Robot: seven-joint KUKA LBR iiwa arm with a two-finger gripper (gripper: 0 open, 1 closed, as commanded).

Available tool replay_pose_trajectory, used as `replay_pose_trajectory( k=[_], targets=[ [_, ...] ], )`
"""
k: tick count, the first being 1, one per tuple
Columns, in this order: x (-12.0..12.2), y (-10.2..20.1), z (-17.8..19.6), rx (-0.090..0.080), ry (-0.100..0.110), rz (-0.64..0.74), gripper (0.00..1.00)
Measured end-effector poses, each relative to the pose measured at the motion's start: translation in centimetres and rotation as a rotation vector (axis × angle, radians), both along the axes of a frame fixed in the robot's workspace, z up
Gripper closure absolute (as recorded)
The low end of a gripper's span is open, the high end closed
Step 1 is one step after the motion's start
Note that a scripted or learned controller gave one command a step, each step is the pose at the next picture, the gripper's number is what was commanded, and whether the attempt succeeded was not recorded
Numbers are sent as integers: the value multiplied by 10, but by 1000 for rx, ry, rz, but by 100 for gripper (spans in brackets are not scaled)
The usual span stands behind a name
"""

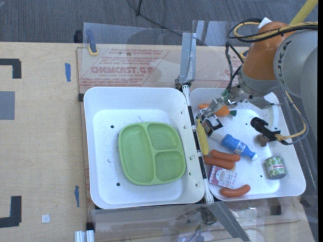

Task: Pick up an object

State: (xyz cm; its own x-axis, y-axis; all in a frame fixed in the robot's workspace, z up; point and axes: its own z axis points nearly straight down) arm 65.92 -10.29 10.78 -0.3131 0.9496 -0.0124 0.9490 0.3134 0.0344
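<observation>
The green divided plate (151, 153) lies in the left bin (96, 105). Right of the plate, the blue bottle (237, 145) lies flat: light, stiff, slippery, best pinched across its middle. Farther right and up, the hand (218, 106) hovers; its spread I cannot tell.

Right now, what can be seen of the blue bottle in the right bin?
The blue bottle looks like a small plastic toy: blue body, paler cap end toward the lower right. It lies on its side, slanted, on the floor of the right bin, near the middle. Two orange sausages lie just below its left end, close or touching; I cannot tell which. The hand is apart from it, above left.
</observation>
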Motion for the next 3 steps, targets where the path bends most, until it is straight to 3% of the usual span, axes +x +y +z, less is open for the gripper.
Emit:
replay_pose_trajectory(
  k=[1,2,3],
  targets=[
    [3,-1,13,-3,-13,-1,100],
    [3,-1,13,-3,-13,-1,0],
    [-62,-55,-22,2,35,-95,0]
  ],
)
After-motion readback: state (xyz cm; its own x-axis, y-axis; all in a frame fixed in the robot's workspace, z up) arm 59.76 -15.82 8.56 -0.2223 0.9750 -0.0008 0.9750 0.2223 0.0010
